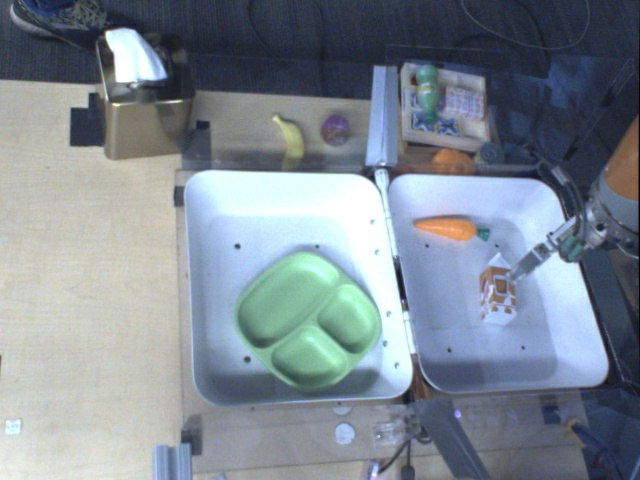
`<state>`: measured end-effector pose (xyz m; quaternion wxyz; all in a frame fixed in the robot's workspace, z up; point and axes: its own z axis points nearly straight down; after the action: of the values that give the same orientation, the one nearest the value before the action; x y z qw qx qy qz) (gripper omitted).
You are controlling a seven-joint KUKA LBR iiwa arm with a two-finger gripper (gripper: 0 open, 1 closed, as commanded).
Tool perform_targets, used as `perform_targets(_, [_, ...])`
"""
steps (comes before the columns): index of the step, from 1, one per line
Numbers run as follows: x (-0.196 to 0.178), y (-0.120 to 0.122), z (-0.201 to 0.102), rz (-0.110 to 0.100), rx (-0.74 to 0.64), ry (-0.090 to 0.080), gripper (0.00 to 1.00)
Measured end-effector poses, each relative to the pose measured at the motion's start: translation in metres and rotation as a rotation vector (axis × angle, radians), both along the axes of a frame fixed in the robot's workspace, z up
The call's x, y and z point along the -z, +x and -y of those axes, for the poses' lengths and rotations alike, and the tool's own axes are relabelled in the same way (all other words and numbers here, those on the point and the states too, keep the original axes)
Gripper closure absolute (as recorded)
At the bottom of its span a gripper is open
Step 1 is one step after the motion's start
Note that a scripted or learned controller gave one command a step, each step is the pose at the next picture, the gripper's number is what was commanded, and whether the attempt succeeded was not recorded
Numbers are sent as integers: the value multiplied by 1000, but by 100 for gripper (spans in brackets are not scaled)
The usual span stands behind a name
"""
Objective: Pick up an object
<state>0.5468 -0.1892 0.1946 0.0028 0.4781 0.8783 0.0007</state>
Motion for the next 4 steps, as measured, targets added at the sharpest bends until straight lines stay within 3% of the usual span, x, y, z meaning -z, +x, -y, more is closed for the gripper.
perform_targets(1, [107,58,-13,6,3,-1,0])
perform_targets(2, [107,103,-85,4,-192,-3,0])
perform_targets(3, [107,-31,-58,1,-260,-2,0])
perform_targets(4, [107,11,-102,4,49,3,0])
